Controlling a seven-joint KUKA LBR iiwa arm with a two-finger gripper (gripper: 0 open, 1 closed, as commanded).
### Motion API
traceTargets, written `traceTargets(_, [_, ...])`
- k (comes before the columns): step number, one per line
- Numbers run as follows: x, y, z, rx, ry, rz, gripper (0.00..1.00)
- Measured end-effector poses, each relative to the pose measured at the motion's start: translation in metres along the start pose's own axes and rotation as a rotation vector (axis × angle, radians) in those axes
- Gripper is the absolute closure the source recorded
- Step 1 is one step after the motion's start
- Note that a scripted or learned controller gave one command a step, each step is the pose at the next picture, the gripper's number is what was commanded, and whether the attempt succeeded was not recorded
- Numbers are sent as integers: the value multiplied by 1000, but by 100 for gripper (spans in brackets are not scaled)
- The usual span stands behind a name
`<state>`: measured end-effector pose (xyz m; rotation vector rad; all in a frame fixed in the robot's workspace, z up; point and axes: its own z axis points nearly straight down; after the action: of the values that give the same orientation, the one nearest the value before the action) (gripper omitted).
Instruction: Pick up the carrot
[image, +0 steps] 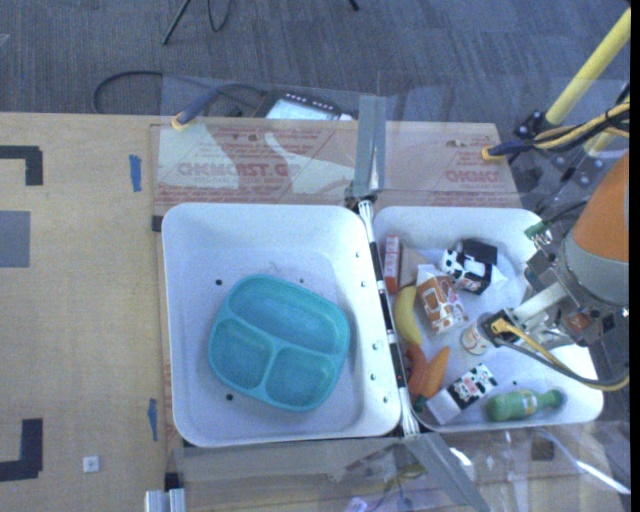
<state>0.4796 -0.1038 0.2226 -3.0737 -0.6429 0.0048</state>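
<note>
Here is the bench from above, two white bins side by side. The left bin carries a teal divided plate, lying flat near its middle. All the clutter is in the right bin. The carrot lies in the near left part of that bin, close to the wall between the two bins, slanted, with its thick end up and to the right. Just above it curves a yellow banana, and beside the banana sits a small orange and white carton. To the carrot's right is a black and white cow-patterned box, and past that a green bottle lies on its side along the near wall. A second cow-patterned box sits toward the far side. The arm comes in from the right, grey with its orange band, and the gripper hangs over the right side of that bin, well apart from the carrot. Whether it is open or closed, I cannot tell from this angle, and nothing shows in its grasp.
</note>
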Motion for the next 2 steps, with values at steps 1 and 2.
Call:
traceTargets(1, [1,-1,-9,2,-3,-6,100])
traceTargets(2, [3,-3,-18,4,-5,-12,100])
